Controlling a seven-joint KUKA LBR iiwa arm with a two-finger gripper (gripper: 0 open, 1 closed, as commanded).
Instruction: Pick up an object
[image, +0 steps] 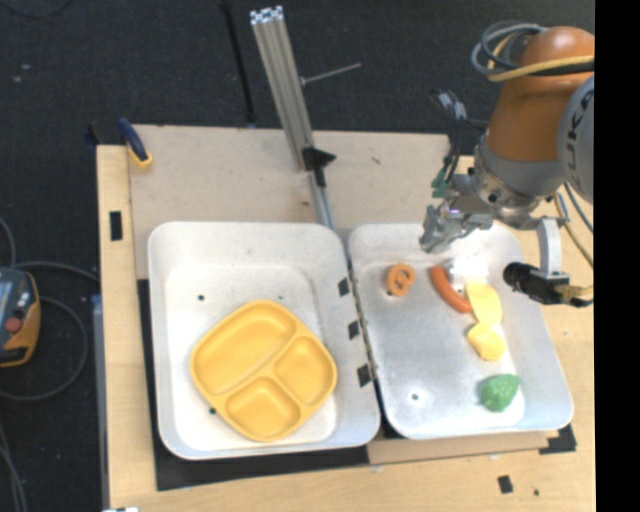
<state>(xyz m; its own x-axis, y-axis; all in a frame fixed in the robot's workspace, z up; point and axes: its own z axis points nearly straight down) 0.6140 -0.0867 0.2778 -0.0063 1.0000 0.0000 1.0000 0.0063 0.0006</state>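
Currently the gripper (440, 232) hovers above the right bin (430, 420), just beyond the orange carrot (450, 290). Claw state: cannot tell. Nothing is lifted; the pick remains.

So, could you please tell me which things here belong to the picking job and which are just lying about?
Job: tool, orange ring, orange stick, yellow pieces, green lump, right bin.

Lying about: yellow divided tray, left bin, metal rail.
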